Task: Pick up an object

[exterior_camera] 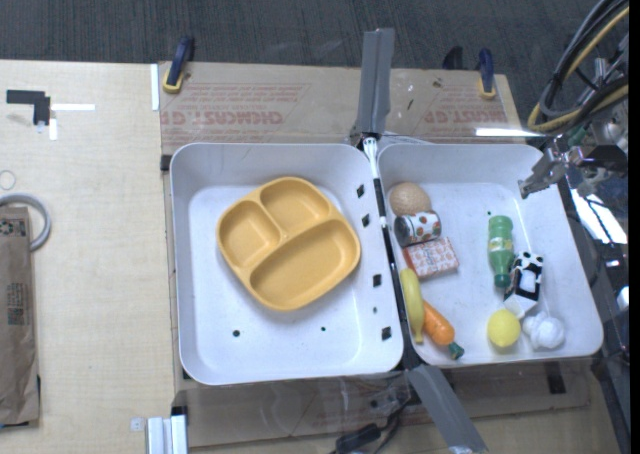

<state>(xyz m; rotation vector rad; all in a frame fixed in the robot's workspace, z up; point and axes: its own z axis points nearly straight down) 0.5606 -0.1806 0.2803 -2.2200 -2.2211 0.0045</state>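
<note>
Gripper (545, 174) over right bin (590, 272) edge, finger state unclear; yellow plate (288, 242) left.

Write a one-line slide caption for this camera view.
Yellow divided plate in the left bin; toy foods fill the right bin; gripper at its far right corner.

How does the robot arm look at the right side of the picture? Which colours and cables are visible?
The gripper is a grey, pointed metal piece. Behind it sits dark, shiny hardware, with a bundle of black and yellow cables looping above it. Finer details are too small to tell.
</note>
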